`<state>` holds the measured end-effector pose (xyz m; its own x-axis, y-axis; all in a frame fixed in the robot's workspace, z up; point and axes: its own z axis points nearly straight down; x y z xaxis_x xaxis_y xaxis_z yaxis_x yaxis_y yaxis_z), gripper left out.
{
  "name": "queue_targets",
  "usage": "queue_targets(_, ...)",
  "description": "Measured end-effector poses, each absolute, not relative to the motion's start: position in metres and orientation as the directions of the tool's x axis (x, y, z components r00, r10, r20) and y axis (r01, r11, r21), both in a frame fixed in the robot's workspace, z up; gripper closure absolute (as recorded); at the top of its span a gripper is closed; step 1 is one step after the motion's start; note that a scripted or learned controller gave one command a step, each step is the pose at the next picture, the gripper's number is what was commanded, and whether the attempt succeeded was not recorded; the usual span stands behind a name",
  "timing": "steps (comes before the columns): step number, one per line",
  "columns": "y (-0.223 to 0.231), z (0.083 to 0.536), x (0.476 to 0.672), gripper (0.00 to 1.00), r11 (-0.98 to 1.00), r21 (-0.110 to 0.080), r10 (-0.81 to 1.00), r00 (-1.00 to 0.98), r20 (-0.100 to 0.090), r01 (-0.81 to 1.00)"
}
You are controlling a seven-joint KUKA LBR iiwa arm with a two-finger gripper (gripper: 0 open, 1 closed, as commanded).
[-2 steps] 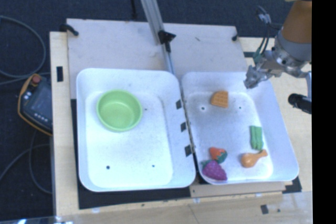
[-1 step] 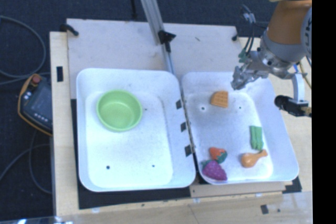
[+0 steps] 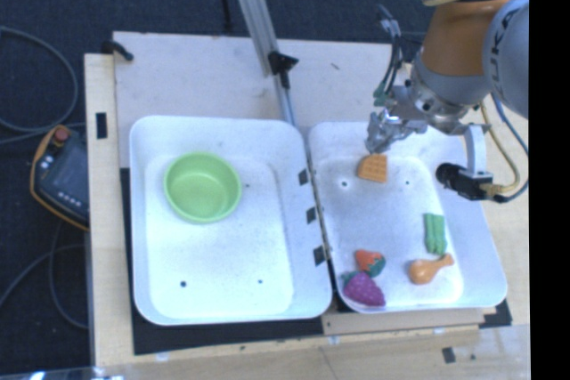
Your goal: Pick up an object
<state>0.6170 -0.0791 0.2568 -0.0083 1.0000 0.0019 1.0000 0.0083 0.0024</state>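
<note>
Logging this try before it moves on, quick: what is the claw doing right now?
Claw: just above the orange block at the far end of the right bin; whether it is open, closed or holding the block cannot be told.

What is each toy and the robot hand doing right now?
Gripper: hovering above the orange block.
Orange block: lying in the right bin, far end.
Green bowl: upright in the left bin.
Purple grapes: lying at the right bin's near edge.
Drumstick: lying flat.

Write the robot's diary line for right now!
gripper: above orange block | right bin: block, other toys | left bin: green bowl
</note>
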Motion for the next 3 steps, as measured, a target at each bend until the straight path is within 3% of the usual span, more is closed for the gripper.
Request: queue_targets(3, 0.088, 0.235, 0.587, 1.0, 0.007, -0.001, 1.0, -0.007, 0.001, 1.0)
